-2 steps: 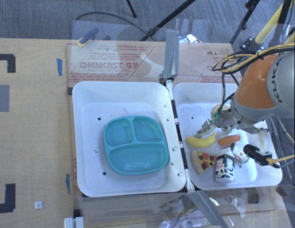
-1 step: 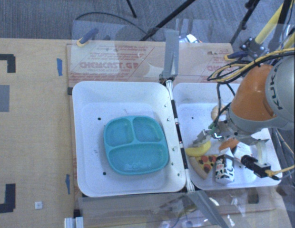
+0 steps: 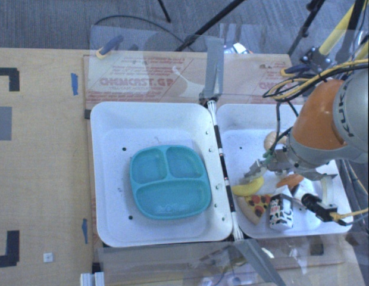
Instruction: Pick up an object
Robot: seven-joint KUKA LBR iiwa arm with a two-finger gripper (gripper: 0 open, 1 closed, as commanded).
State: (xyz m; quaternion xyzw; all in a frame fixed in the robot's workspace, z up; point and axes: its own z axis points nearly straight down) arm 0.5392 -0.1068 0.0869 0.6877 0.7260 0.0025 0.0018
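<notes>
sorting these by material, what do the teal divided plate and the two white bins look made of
Teal divided plate: likely moulded plastic or silicone, with an even colour, rounded compartment walls and a soft, fairly matte sheen; the look doesn't settle which. Left white bin and right white bin: probably thin formed plastic, uniform white with rounded corners and raised rims, and a faintly speckled, dull surface.

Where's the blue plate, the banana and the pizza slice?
blue plate [image 3: 170, 182]: camera view, on the ridge where its three sections meet.
banana [image 3: 248, 188]: camera view, on its yellow middle.
pizza slice [image 3: 255, 205]: camera view, on its topped face.
</notes>
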